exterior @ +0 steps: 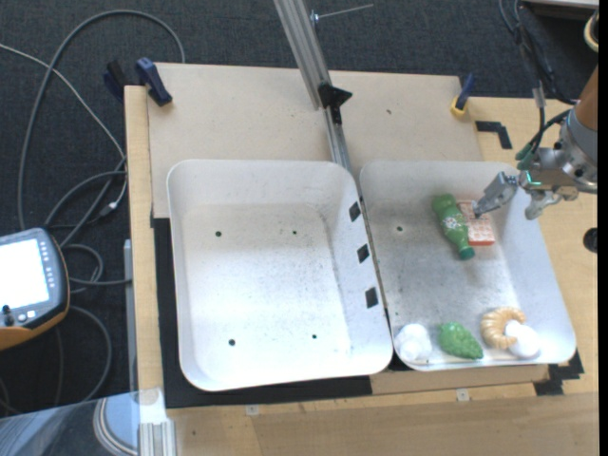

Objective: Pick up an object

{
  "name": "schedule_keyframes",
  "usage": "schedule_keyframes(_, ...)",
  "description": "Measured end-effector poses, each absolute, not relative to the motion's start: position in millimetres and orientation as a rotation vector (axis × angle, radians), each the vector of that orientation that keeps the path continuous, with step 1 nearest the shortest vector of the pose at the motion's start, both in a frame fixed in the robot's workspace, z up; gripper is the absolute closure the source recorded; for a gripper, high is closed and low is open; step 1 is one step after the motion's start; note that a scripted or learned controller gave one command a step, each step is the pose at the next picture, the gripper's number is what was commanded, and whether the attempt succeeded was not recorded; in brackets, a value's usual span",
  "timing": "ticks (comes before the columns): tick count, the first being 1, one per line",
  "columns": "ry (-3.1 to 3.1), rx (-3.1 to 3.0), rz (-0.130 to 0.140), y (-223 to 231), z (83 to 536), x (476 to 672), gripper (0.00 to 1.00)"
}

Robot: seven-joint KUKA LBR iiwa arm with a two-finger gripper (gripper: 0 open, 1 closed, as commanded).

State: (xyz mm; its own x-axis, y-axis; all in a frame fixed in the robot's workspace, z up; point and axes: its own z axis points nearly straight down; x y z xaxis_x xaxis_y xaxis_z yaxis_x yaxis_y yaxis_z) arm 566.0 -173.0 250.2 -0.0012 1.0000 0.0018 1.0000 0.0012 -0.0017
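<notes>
Camera view shows you the gripper (pixel 514 198) spread over the right bin (pixel 541 255), poised near the bottle (pixel 452 224) because nothing is grasped yet.

Right bin (pixel 541 255): green bottle (pixel 453 224) on its side, slanted, cap toward the near edge; small red-and-white packet (pixel 480 233) touching its right flank. Along the near wall: white ball (pixel 413 342), green lumpy piece (pixel 460 341), tan ring (pixel 499 326) with a white egg-like piece (pixel 522 340) against it.
</notes>
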Motion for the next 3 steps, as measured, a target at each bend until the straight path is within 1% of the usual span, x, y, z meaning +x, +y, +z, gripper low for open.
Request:
schedule_keyframes(1,-2.218,-2.217,0.005,-171.5,207.6,568.3,0.0)
schedule_keyframes(2,-2.217,-2.217,0.005,-176.8,163.0,565.4,0.0)
schedule_keyframes(3,-2.216,-2.215,0.005,-178.4,100.8,568.8,0.0)
